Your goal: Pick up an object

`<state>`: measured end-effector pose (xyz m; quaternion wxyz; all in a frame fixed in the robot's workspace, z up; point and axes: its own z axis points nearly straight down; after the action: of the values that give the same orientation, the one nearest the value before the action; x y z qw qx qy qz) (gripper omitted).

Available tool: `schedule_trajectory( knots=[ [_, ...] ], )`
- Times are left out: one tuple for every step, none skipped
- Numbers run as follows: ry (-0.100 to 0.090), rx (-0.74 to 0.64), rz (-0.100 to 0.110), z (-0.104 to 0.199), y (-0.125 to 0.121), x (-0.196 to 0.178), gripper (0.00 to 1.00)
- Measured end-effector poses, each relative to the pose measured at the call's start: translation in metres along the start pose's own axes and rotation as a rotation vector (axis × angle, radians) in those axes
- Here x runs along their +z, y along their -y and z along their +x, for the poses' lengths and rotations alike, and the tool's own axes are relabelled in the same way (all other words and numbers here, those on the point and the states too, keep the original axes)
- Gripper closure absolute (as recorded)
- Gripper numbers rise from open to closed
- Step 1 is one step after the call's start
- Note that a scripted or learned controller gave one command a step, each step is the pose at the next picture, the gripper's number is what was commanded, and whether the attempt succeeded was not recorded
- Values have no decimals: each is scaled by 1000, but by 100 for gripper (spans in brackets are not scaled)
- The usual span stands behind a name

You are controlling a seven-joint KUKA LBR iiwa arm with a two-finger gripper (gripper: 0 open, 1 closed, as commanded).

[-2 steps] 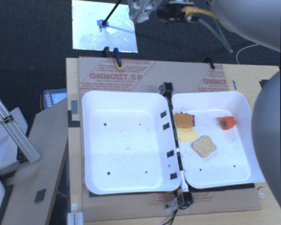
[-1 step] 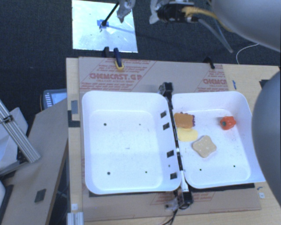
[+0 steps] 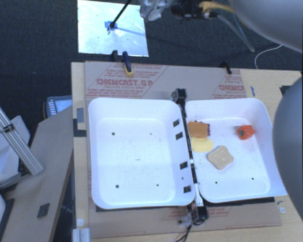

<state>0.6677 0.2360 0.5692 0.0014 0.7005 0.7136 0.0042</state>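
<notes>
The right bin [image 3: 262,179] holds several small items. An orange-brown block with a purple edge [image 3: 199,129] lies near the divider, with a flat yellow piece [image 3: 203,145] just in front of it. A tan toast slice [image 3: 220,157] lies toward the bin's middle, and a red-orange pepper-like toy [image 3: 245,132] sits at the right. My gripper [image 3: 153,8] is high at the top edge of the view, far behind both bins, with nothing visibly in it. The grey arm [image 3: 265,19] runs off to the upper right.
The left bin [image 3: 94,189] stands beside the right one, joined by a black clipped divider [image 3: 184,151]. A shiny metal sheet [image 3: 112,28] lies beyond the bench. A yellow clamp [image 3: 128,71] grips the back board. An aluminium rail [image 3: 19,146] leans at the left.
</notes>
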Motion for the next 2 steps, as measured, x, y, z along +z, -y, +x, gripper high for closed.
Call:
schedule_trajectory(
  knots=[
    [10, 27, 25, -107, 33, 175, 100],
    [1, 6, 11, -18, 71, 192, 100]
  ],
)
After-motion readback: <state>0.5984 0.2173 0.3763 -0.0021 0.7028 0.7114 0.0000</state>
